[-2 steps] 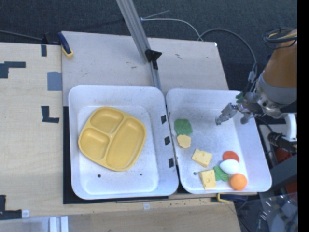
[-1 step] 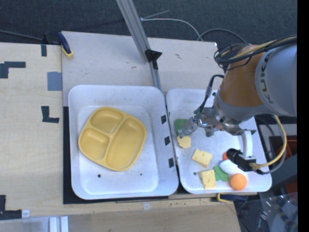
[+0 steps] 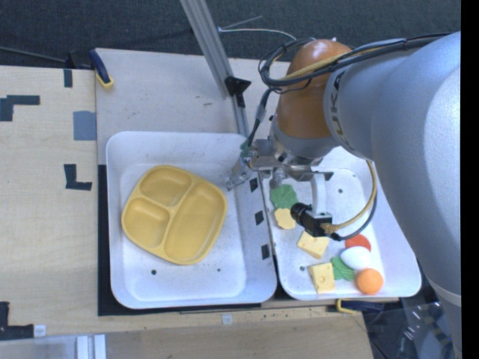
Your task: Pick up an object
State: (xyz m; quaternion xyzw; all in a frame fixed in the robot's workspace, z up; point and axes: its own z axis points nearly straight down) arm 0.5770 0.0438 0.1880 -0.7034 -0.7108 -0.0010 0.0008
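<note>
In the right bin point(image 3: 397, 271) lie several small toy foods. A green piece point(image 3: 283, 195) and a small yellow piece point(image 3: 284, 218) sit at its left side. Two yellow cheese wedges point(image 3: 313, 244) point(image 3: 322, 277) lie farther toward the front. A white egg point(image 3: 355, 258), a red piece point(image 3: 360, 241) and an orange ball point(image 3: 369, 280) are bunched at the front right. My gripper point(image 3: 278, 179) hangs low over the bin's left part, right above the green piece. The wrist hides what is directly beneath it.
A yellow divided plate point(image 3: 174, 213) lies in the left bin point(image 3: 120, 275). The ridge between the bins point(image 3: 268, 253) runs just left of my gripper. A slanted metal pole point(image 3: 209, 40) crosses the bench behind the bins. The bulky arm point(image 3: 404, 103) covers the right bin's back.
</note>
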